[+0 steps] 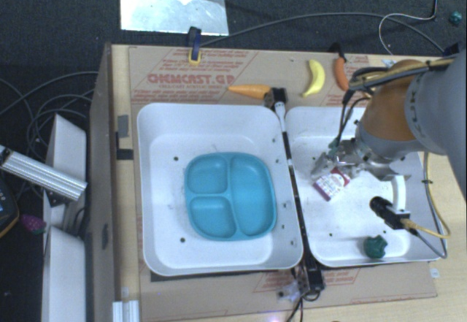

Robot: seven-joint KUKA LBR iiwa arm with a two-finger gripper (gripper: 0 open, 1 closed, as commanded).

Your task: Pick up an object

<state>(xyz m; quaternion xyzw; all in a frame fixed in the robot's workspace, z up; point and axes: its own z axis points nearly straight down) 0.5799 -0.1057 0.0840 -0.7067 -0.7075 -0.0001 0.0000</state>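
Note:
A small red and white packet [330, 184] lies on the floor of the right bin [314, 131], near its left wall. My gripper [333, 165] hangs directly over the packet's upper edge, touching or almost touching it, and the packet still rests on the bin floor. A dark green lump [375, 245] sits near the front edge of the same bin, well apart from the gripper.
The left bin [164, 138] holds a blue divided plate [230, 194]. On the bench behind the bins lie a banana [315, 77], an orange carrot [249, 91] and a second carrot [341, 73]. My grey arm crosses the right bin's right side.

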